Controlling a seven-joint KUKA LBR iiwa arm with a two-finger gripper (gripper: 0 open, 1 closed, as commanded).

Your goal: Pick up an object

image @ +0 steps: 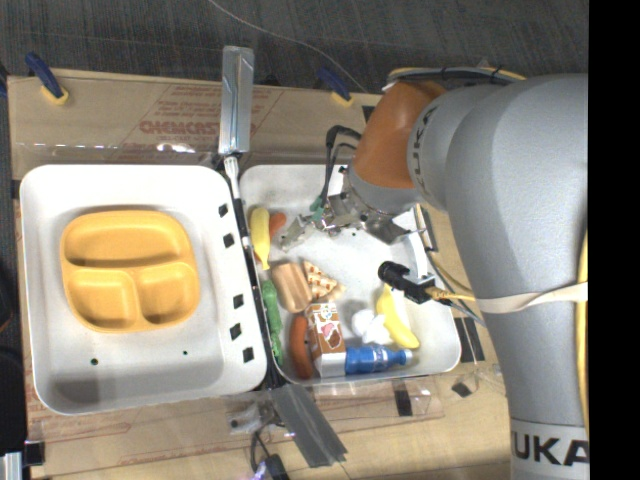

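The arm [500, 198] comes in from 3 o'clock over the right bin [440, 353]. In the left bin [40, 268] lies a yellow tray [128, 268]. The gripper [318, 220] hangs low at the right bin's 11 o'clock; its opening cannot be told. A banana [393, 318] lies at 4 o'clock, a bottle [365, 360] at 6, a waffle [320, 282] mid-bin.

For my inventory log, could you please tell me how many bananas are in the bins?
2. One banana lies along the right bin's left wall; the other banana lies near its right wall, above the bottle. The arm may hide more.
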